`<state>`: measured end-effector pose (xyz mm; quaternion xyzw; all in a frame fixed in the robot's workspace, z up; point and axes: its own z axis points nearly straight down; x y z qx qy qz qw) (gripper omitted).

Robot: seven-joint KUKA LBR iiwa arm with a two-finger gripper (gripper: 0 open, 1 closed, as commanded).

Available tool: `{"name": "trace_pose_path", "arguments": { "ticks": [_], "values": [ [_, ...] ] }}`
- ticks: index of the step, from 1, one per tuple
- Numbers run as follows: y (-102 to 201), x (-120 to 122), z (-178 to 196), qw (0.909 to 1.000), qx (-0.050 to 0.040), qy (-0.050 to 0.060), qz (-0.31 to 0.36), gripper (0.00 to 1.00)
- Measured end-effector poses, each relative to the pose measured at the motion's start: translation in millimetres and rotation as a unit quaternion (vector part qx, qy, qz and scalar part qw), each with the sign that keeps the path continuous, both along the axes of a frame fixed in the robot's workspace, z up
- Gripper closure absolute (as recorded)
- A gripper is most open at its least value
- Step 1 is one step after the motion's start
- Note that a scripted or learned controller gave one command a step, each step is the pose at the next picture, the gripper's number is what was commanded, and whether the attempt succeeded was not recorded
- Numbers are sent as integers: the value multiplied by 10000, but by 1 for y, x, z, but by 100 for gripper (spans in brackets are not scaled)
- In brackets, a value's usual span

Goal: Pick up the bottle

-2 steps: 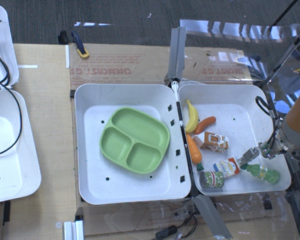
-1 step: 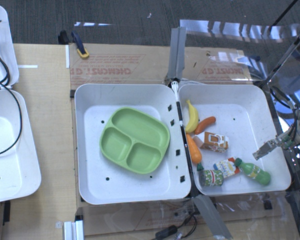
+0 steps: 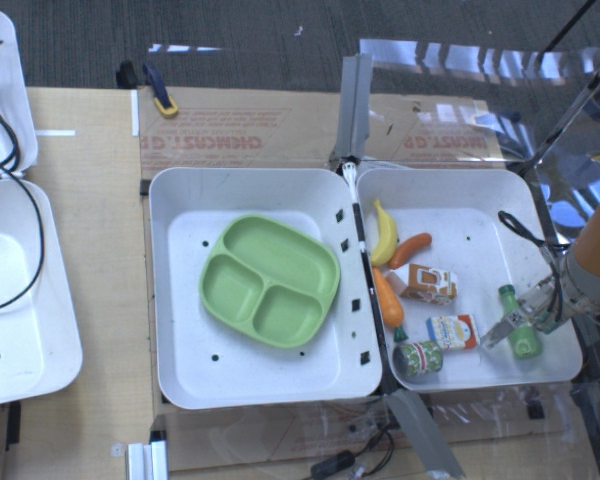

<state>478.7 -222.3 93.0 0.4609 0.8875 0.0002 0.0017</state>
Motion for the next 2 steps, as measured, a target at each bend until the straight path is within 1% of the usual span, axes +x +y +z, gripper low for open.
{"name": "trace_pose_path", "arguments": {
  "ticks": [1, 2],
  "values": [
    [0, 0, 8, 10000, 5, 1, -14, 100],
    [39, 0, 134, 9815, 2, 12, -1912, 100]
  ]
}}
